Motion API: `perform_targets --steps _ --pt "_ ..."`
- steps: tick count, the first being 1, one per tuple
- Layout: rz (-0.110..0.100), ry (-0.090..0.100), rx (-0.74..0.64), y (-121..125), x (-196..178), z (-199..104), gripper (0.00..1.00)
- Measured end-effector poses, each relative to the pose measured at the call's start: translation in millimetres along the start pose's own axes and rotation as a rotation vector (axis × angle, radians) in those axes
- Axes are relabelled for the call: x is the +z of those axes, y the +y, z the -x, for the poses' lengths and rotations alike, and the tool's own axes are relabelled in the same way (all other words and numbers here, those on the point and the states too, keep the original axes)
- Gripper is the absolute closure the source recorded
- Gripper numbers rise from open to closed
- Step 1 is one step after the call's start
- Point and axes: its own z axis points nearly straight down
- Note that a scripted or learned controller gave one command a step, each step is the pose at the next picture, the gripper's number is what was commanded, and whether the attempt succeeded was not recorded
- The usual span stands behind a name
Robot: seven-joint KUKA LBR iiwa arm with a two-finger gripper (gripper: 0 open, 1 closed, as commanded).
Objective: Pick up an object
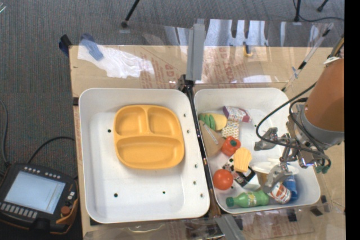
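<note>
The right bin [264, 95] holds a heap of toy food. In it lie a green bottle [247, 199] along the front wall, a red tomato [223, 179], a yellow wedge [242, 159], a small red fruit [230, 145] and a green and yellow piece [212, 121]. A blue and white can [284, 190] lies at the front right. My gripper [277, 173] hangs low over the bin's right front part, just above the can and beside a white cup [262, 168]. I see nothing lifted in it.
The left bin [95, 177] carries a yellow divided plate [149, 136]. A purple packet [236, 114] lies at the back of the right bin. A white cloth [115, 62] lies on the bench behind the bins. A teach pendant [36, 194] sits at the lower left.
</note>
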Motion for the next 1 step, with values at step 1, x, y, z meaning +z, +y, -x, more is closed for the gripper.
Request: perform_targets --steps 1 --pt "0.000 0.000 0.062 35.1 123.5 33.2 0.00"
